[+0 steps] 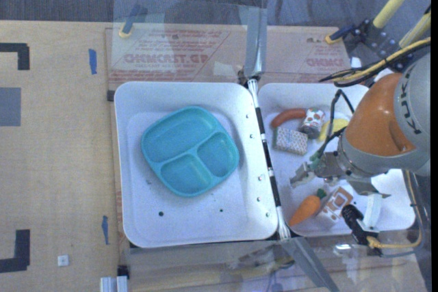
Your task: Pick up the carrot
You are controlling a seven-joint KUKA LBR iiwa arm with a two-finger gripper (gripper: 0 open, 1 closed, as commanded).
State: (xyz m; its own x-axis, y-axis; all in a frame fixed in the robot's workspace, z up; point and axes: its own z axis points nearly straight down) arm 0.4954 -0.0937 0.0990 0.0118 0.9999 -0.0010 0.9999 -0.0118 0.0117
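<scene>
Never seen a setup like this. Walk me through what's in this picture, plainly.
This is one camera fixed above a bench, looking down at a slant. Two shallow white bins sit side by side. The left bin holds a teal plate with three compartments. The right bin holds small toy foods: a carrot near the front, a red sausage at the back, a yellow piece, and a few small printed boxes, one at.

The grey and orange machine coming in from the right is a robot arm. Its gripper, a two-finger hand, hangs just above the carrot. The carrot lies in the bin, not held.
</scene>
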